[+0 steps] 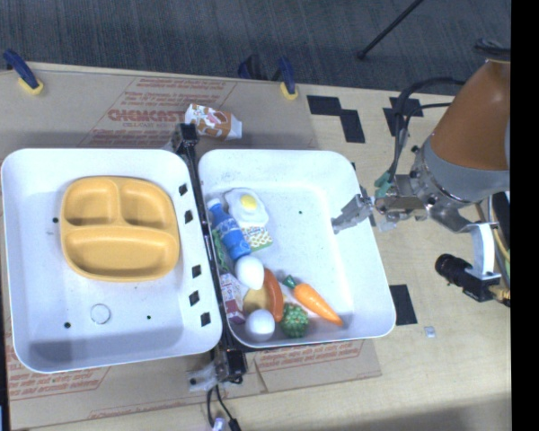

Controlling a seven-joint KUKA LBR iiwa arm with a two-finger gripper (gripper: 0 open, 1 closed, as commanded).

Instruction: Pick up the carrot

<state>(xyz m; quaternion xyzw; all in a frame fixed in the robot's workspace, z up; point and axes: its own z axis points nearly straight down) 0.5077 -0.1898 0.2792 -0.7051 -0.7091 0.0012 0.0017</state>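
Observation:
The carrot, orange with a small green top, lies slanted in the near right corner of the right bin. It rests beside a green broccoli piece and an orange-brown item. My gripper hangs over the right bin's right rim, up and to the right of the carrot and well apart from it. It points down-left toward the bin. Nothing shows in it.
The right bin also holds two white eggs, a fried egg, a blue bottle and small packets. In the left bin sits a yellow divided tray. A small carton lies on the bench behind the bins.

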